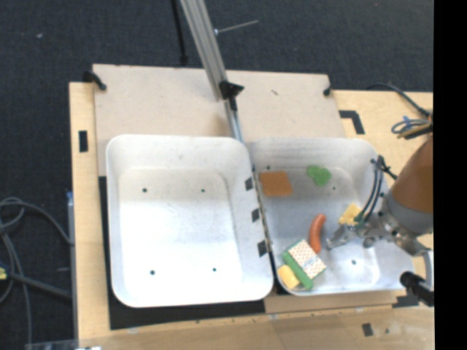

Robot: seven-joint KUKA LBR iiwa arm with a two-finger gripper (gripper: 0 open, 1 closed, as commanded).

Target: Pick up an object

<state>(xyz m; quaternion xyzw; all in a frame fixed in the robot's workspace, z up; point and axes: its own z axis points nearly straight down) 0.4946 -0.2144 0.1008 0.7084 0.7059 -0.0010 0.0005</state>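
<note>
Bench is tan board on dark carpet, two white bins side by side. Left bin has open floor wall to wall. Right bin carries everything; its upper half is mostly free, clutter sits low. My arm enters over the 3 o'clock rim, orange band above the wrist. My gripper hangs low over the right bin floor, just right of centre; whether it's open or closed I can't tell, and I see nothing gripped. Orange square at 10 o'clock, near the divider. Checkered block at 7 o'clock, touching the yellow-green piece against the lower wall. Green lump at 12. Orange-red sausage shape just beside the gripper at its 9. Small yellow piece at its 1 o'clock.
</note>
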